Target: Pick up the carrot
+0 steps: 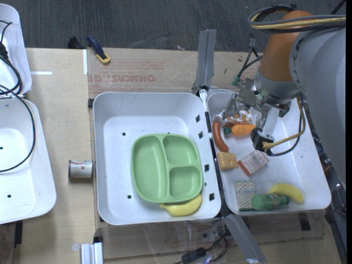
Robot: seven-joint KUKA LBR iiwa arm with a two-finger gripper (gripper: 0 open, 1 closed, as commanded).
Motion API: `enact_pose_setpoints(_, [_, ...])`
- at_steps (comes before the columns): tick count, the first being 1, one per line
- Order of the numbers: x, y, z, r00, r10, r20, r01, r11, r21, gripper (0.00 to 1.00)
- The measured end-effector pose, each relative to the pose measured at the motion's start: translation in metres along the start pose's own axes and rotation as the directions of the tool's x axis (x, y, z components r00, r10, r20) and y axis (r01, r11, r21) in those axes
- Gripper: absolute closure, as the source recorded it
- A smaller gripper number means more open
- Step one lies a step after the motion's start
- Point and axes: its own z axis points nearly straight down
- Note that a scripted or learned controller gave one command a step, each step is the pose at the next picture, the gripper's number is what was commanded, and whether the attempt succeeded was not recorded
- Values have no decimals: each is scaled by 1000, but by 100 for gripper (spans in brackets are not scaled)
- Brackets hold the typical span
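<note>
Gripper: hangs over the upper left part of the right bin, below the orange band of the grey arm. Finger state: cannot tell; cables and bracket parts crowd the wrist.

Carrot: orange, lying roughly crosswise on the right bin's floor, just beside the gripper on its lower side. Whether the two touch cannot be told.

Right bin, other contents:
- Sausage: reddish, lengthwise along the left wall, just left of the carrot.
- Tan block: just below the sausage.
- Red-and-white packet: tilted, right of the tan block.
- Patterned packet: near the lower edge.
- Green bottle: on its side, against the lower wall.
- Yellow banana: just right of and above the bottle.

Left bin:
- Green divided plate: three compartments, lying toward the lower right.
- Second yellow banana: partly tucked under the plate's lower edge.

Bench, outside the bins:
- Small can: on its side, left of the left bin.
- Blue-and-yellow clamp: at the upper edge.
</note>
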Motion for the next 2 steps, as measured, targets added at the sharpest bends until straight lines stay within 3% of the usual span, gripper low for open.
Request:
enact_pose_setpoints(1, [35, -25, -7, 978, -207, 0, 207, 978, 1, 0])
enact_pose_setpoints(2, [-29, -5, -6, 977, -211, 0, 211, 977, 2, 0])
